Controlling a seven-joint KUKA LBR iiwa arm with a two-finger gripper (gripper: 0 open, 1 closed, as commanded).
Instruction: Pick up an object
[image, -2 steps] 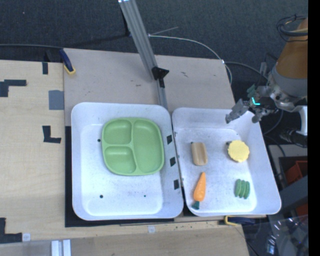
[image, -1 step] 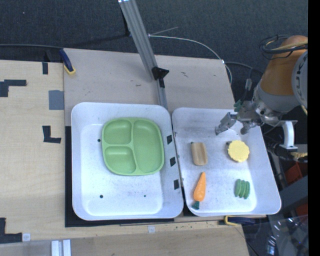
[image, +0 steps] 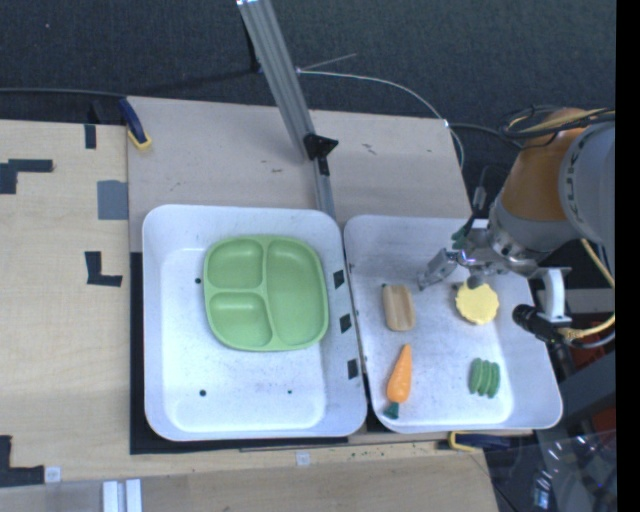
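**End effector low over the right bin, beside the yellow piece**

Pale wood forms the tabletop (image: 60, 330), with dark floor along its far edge; two white bins sit side by side near its front edge, their inner rims touching. Left bin (image: 170, 400): a green divided plate (image: 266, 292) lies toward its far side, with bare floor along its near edge. Right bin (image: 530, 400): a tan block (image: 398, 307) near the inner rim, an orange carrot (image: 400, 374) toward the near edge, a green pod piece (image: 484, 378) near the front right corner, a yellow piece (image: 477, 304) by the right rim; bare floor between them. The end effector (image: 447, 265) hangs at the far right of this bin, fingers apart, clamping nothing, just beside the yellow piece.
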